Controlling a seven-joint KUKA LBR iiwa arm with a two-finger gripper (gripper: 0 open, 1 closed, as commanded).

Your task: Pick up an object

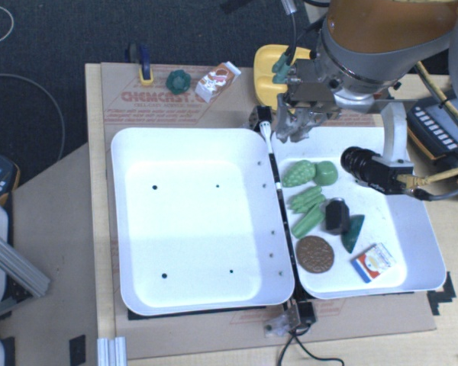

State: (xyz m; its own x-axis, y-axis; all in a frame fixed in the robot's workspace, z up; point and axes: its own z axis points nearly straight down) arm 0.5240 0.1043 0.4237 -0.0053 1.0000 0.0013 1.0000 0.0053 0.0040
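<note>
My gripper [293, 130] hangs over the far left corner of the right bin [420, 242], close to the wall shared by the two bins. Just in front of it lie a bumpy green piece [298, 174] and a round green piece [326, 173]. Nearer the front are two green pods [306, 208], a black block [336, 214], a dark teal wedge [353, 232], a brown disc [314, 254] and a small red, white and blue box [373, 261]. Nothing hangs below the gripper.
The left bin [137, 273] shows bare white floor with a few black dots. A black cylinder [369, 168] with a cable juts into the right bin from the right. Behind the bins sit a yellow object [266, 78], a small carton [217, 81], a teal ball [178, 80] and a clamp [144, 63].
</note>
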